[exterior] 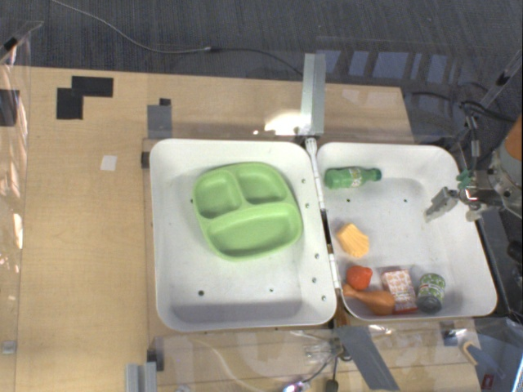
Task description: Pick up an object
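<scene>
The wooden bench (82, 243) carries two white bins. The left bin (172, 300) holds a green divided plate (245, 209). The right bin (409, 243) holds a green bottle (351, 176) near its top left, a yellow cheese wedge (353, 239) at its left, and a carrot (372, 300), tomato (359, 277), snack packet (398, 288) and green can (430, 291) along its bottom edge. The end effector (458, 201) hovers at the right rim, open and holding nothing.

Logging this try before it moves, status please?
Gripper open, holding nothing, at right bin's right edge. Green bottle, cheese wedge, can untouched. Path clear.
</scene>
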`<act>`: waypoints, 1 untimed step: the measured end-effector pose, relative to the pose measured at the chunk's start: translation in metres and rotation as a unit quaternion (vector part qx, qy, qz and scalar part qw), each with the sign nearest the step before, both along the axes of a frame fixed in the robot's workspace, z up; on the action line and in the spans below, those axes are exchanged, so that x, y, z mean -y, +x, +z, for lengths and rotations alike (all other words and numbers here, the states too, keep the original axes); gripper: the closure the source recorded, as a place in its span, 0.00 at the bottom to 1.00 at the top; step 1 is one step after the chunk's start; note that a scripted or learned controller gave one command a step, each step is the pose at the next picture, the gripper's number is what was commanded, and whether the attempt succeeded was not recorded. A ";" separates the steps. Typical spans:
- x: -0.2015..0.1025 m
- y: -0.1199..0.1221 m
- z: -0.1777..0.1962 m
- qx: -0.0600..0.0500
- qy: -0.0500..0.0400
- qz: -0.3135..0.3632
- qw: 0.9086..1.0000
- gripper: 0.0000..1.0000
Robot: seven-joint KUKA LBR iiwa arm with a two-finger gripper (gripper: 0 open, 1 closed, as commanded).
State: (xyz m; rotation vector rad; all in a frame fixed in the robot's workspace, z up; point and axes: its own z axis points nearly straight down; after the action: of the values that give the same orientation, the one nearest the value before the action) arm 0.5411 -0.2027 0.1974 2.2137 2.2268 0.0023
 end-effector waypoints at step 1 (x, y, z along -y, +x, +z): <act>-0.064 -0.052 -0.070 -0.001 0.001 0.025 1.000 0.00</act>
State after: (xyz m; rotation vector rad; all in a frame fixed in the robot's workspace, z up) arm 0.4894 -0.1387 0.1269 2.1584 2.2838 0.0010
